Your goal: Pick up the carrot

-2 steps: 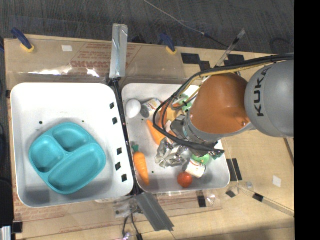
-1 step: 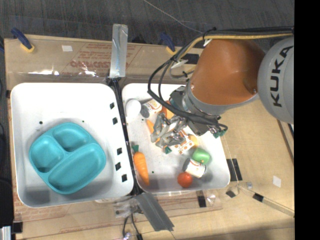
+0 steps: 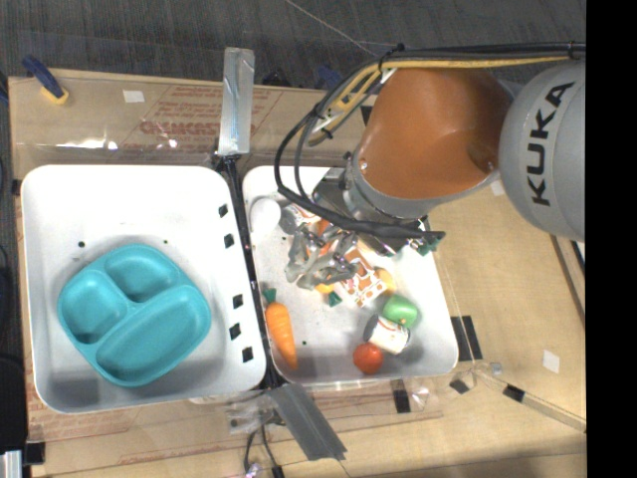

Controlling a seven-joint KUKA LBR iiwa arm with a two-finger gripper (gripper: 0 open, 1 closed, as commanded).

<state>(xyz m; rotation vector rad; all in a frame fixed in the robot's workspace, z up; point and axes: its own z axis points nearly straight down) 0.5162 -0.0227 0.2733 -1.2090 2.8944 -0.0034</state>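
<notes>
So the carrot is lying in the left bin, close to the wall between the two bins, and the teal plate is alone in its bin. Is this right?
Not quite. The carrot lies in the right bin, not the left one, as the camera view shows. The rest holds: it is close to the wall between the two bins, and the teal plate is alone in the left bin.

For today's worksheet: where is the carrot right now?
The carrot lies in the right bin, against its left wall near the front, left of the tomato.
</notes>
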